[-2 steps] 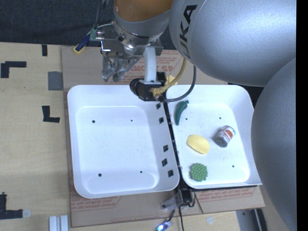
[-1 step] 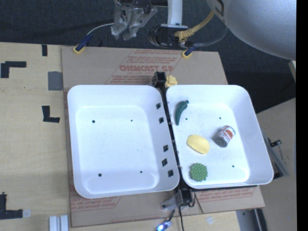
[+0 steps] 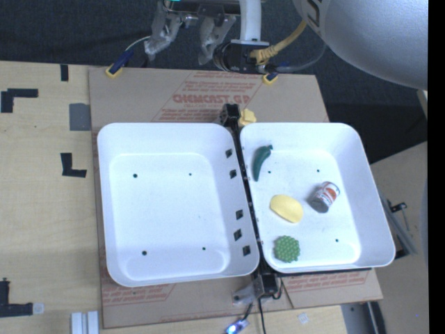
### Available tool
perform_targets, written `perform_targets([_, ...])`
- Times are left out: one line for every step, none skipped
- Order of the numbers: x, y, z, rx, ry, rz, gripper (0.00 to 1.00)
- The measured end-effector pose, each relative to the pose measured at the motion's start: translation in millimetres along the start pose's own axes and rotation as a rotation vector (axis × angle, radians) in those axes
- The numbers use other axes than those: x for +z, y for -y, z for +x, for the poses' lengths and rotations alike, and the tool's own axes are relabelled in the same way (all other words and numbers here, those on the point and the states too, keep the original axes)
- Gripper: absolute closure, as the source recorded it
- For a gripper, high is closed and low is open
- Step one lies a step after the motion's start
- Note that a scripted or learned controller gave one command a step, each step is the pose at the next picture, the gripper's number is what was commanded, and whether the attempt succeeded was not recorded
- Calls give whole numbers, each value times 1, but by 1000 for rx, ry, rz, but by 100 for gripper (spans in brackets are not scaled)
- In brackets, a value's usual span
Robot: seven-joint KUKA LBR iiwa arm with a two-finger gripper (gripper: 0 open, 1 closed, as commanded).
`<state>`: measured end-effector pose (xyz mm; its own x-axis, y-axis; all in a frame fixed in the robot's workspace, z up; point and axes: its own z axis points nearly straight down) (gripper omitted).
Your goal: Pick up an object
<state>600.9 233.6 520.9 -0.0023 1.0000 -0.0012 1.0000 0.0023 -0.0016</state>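
- From the overhead camera, my gripper [image 3: 186, 37] hung high beyond the far edge of the bench, above the brown cardboard sheet [image 3: 208, 99] and well apart from both bins; its two fingers were spread with nothing between them.
- I judged that height sensible: from there I could come down on any object without brushing a bin wall.
- The left bin [image 3: 111, 186] showed only its white floor with a few dark dots, so every candidate lay in the right bin [image 3: 348, 152].
- In that bin sat a green pepper [image 3: 261, 160] close to the shared divider, a yellow lemon [image 3: 286, 208] near the middle, a small tin can [image 3: 324, 196] lying on its side just beside the lemon, and a green broccoli head [image 3: 286, 248] near the front wall.
- The lemon looked the easiest pick to me, with open floor around it, though the can lay close to its right.
- The pepper left little finger room on the divider side, and the broccoli sat tight to the front rim.
- The can, being round and tipped over, might have rolled under a touch.
- Nothing had been lifted; the task was not yet begun.
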Motion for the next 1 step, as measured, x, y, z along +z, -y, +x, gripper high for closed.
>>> perform_targets([-10, 0, 1, -2, 1, 0, 100])
